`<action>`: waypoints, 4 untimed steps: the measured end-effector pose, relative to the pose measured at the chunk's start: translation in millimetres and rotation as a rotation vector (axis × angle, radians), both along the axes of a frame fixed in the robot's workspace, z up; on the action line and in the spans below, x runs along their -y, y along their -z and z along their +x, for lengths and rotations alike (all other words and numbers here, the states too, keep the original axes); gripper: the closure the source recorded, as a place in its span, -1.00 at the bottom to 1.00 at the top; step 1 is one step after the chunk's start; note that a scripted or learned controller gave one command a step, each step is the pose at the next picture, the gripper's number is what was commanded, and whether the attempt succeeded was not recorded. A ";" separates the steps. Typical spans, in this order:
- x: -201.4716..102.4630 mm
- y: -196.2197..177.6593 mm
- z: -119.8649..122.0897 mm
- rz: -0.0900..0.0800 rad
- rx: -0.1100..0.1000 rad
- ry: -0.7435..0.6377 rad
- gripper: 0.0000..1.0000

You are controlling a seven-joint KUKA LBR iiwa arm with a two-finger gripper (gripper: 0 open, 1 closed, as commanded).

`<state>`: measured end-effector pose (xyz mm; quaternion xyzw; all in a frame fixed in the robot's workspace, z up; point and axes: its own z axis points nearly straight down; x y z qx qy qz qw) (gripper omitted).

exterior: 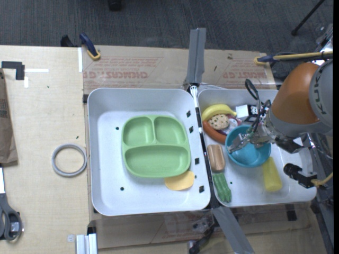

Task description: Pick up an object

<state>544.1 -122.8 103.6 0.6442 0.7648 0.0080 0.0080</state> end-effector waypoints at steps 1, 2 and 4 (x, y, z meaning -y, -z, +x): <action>0.2 0.0 0.1 0.000 0.000 0.000 -1.00; -16.4 -0.9 48.7 -0.012 -0.006 -0.251 -1.00; 12.9 4.2 102.0 0.013 -0.096 -0.099 -1.00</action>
